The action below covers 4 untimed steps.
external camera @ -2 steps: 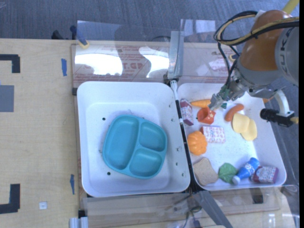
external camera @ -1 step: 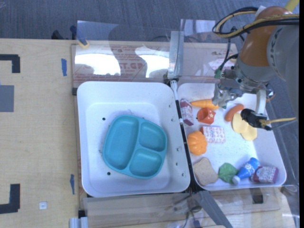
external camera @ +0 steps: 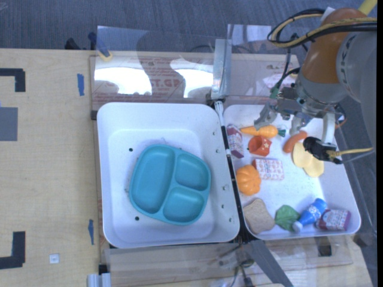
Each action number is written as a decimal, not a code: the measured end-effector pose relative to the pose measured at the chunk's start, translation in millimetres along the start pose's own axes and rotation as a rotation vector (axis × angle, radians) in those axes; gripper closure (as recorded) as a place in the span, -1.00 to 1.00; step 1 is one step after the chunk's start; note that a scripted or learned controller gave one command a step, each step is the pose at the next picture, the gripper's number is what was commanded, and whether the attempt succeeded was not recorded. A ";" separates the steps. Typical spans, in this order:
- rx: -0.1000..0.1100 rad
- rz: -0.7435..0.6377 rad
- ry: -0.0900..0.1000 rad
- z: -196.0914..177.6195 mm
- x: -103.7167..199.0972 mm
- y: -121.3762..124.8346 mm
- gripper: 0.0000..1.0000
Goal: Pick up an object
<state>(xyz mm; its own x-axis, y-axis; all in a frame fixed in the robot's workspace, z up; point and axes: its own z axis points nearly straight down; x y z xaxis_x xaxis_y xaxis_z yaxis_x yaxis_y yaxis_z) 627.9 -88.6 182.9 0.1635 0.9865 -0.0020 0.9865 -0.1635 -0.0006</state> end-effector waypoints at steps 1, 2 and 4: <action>-0.005 -0.091 0.001 87.0 -20.5 5.2 -1.00; -0.007 -0.080 0.001 95.9 -15.7 -17.0 -1.00; -0.006 -0.037 0.004 -4.3 56.6 2.4 1.00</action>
